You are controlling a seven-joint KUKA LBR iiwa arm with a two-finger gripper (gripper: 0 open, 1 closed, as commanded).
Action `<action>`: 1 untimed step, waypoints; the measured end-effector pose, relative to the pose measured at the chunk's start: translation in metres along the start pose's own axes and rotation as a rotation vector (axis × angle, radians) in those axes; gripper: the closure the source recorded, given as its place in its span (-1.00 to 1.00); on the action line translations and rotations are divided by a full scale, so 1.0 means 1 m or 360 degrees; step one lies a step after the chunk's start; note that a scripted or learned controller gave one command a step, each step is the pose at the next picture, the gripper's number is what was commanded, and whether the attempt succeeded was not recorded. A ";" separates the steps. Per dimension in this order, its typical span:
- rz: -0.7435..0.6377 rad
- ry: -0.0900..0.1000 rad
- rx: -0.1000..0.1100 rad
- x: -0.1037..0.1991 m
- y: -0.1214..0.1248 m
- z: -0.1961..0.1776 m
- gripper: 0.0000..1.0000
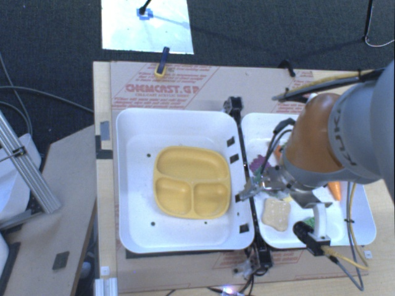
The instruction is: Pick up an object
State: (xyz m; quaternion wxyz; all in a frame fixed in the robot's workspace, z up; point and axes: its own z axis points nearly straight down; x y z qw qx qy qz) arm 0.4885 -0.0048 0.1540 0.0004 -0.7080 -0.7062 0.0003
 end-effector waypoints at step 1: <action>-0.0015 0.0002 -0.0003 -0.037 0.000 -0.002 -1.00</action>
